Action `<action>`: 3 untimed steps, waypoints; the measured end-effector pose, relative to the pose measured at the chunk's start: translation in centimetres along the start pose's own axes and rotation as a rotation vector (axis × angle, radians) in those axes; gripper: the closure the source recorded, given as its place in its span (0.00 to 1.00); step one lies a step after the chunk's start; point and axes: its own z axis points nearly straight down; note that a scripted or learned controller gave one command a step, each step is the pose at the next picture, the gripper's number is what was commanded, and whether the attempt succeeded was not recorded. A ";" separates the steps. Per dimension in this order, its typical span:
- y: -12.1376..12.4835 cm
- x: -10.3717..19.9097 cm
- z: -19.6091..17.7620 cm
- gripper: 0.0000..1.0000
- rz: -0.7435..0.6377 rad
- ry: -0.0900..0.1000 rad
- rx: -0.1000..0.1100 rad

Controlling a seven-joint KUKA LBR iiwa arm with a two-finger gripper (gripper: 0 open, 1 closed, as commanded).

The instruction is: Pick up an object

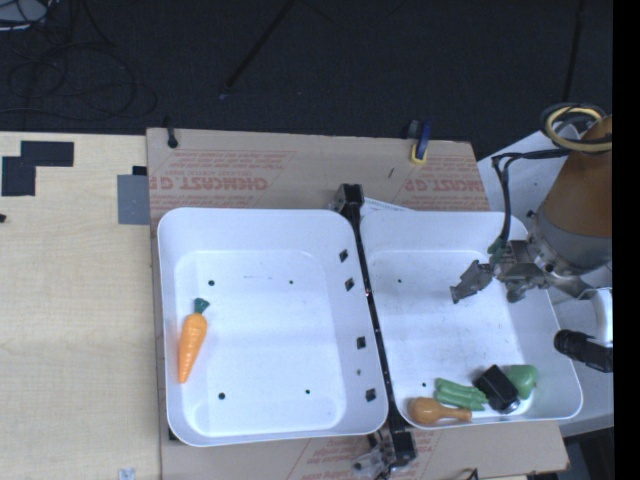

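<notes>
Alone, a green-topped orange carrot (191, 340) lies lengthwise.

both bins, the left bin (258, 230) and the right bin (440, 268), are plain white with a few small dark specks on their floors, and they sit on a tan cardboard sheet (300, 173) printed with reddish mirrored lettering, on a pale wood-grain bench (70, 298) marked by black and grey square patches. the carrot (191, 340) is orange with a dark green top; in the right bin the green bean pod (459, 394) is bright green, the pear-like piece (437, 411) orange-tan, the small block (497, 387) black, and the rounded piece (522, 376) behind it light green. the gripper (472, 283) is dark grey metal, the arm's band (588, 193) brownish orange, the clip (419, 144) at the cardboard's back edge yellow and blue.
</notes>
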 end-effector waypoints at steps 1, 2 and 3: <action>3.5 4.3 0.1 0.00 -0.004 0.000 0.000; 4.1 -0.8 -13.9 0.00 0.003 -0.006 -0.015; 7.5 5.4 -27.2 0.00 -0.007 -0.002 -0.016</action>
